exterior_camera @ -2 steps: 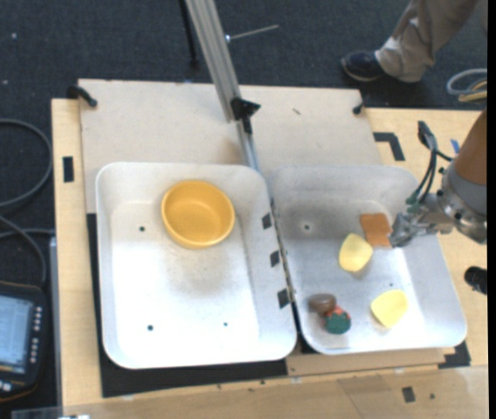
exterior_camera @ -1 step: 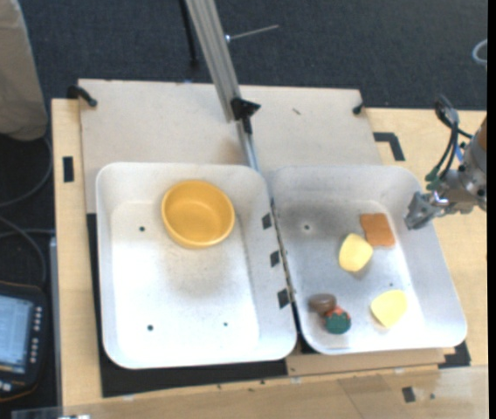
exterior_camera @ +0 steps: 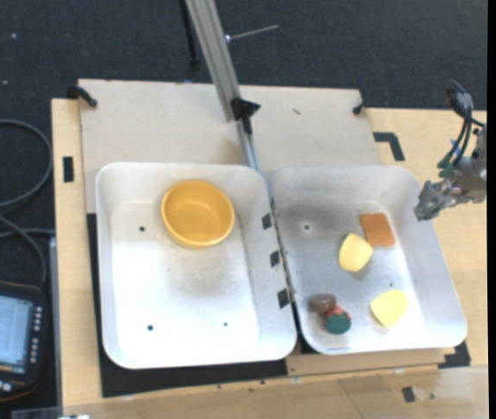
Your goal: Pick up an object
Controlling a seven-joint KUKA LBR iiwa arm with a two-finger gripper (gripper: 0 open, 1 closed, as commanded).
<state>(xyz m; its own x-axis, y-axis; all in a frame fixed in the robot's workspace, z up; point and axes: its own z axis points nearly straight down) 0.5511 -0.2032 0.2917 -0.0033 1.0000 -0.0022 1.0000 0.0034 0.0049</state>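
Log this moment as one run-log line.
gripper: over right bin edge, holding nothing | orange block, two yellow pieces in bin | yellow bowl in left bin

Yellow bowl (exterior_camera: 198,213), orange block (exterior_camera: 377,230)

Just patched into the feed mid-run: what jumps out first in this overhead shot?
The yellow bowl stands out most, sitting alone toward the back of the left bin. The right bin holds a cluster of small pieces: an orange block beside a pale yellow lump, another yellow piece nearer the front, and a brown piece touching a green one. The claw hangs at that bin's far right rim.
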